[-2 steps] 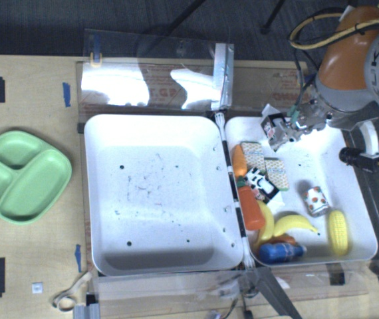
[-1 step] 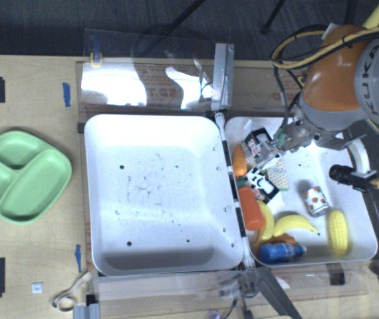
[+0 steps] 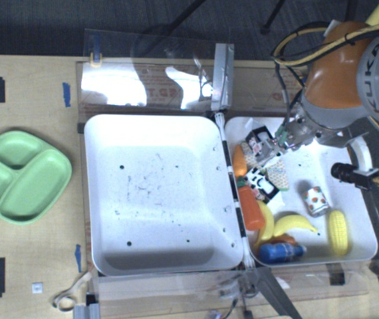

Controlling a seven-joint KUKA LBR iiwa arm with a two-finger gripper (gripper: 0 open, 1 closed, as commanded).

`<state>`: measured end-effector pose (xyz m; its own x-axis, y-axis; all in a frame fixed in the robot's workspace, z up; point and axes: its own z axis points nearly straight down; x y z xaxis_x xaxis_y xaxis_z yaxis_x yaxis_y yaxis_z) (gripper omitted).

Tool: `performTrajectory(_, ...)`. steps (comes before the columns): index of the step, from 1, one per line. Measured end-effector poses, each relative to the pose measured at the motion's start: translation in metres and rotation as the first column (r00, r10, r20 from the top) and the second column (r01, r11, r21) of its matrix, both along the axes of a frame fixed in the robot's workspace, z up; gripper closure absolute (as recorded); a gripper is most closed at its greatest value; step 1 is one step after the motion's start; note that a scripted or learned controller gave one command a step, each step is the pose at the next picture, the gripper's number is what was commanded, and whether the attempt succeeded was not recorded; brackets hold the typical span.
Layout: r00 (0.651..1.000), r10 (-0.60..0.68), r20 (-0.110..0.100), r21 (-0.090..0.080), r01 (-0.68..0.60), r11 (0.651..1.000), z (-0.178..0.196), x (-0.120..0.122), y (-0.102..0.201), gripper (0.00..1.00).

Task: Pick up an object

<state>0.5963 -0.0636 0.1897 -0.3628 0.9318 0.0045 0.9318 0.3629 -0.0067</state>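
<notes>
Overhead, we see the arm [image 3: 349, 78] enter from the right and reach down over the rear of the right bin [image 3: 359, 244], where the pincer [image 3: 289, 135] sits low above a cluster of objects; we cannot tell its state, as the wrist hides it. No single target is marked, so we list the candidates as they lie. Just beside the pincer is a black-and-white patterned item [image 3: 259, 141], with a second black-and-white item [image 3: 262, 183] nearer the front and a pale mesh-textured piece [image 3: 279, 173] touching it. Along the bin's left wall lies an orange carrot-shaped object [image 3: 249, 208], long and tapered, with a smaller orange piece [image 3: 240, 161] behind it. Toward the front we see a yellow banana [image 3: 294, 224], curved, a blue bottle-like object [image 3: 281, 251] lying flat, and a yellow corn cob [image 3: 338, 232] set apart to the right. A small white can with red marks [image 3: 316, 200] lies between corn and pincer. The left bin [image 3: 103, 135] adjoins, and a green divided tray [image 3: 20, 176] rests on the bench [image 3: 30, 258].
</notes>
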Motion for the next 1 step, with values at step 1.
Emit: performTrajectory(1, 0.948, -0.317, -0.017, -0.009, 0.317, 0.948, -0.0125, 0.0430, 0.0119, 1.00)
